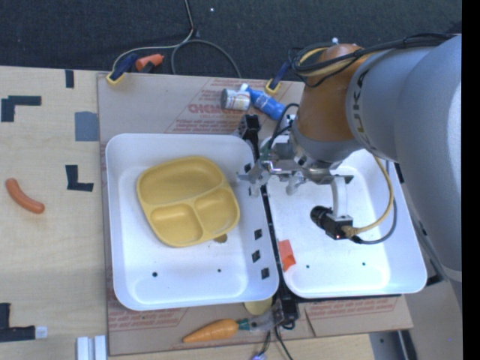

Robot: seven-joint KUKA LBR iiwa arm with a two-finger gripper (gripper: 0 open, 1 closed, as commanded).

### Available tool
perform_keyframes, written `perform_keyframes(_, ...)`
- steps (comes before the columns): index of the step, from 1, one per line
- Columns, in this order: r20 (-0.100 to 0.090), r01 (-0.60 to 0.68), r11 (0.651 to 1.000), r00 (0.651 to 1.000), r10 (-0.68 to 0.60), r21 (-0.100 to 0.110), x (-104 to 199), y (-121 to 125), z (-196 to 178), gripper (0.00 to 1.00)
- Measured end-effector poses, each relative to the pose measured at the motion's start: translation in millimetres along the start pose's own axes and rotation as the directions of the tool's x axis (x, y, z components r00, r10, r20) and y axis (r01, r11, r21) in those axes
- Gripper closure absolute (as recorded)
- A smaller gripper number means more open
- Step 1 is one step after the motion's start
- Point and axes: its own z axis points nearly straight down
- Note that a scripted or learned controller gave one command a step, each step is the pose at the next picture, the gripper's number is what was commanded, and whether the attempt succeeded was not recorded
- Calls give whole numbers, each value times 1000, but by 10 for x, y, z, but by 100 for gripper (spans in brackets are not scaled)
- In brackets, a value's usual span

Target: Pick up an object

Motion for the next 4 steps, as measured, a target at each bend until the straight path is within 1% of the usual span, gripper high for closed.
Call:
perform_keyframes(1, 2, -12, 1000, 1000, 12, 1, -506, -956, 7, 0)
perform_keyframes(2, 7, -7, 1000, 1000, 7, -14, -1144, 24, -130, 0)
perform_keyframes(3, 2, -4, 1000, 1000, 4, -1, -1035, 92, 799, 0)
perform_keyframes(4, 3, 1, 1000, 1000, -1, -17, -536, 766, -61, 0)
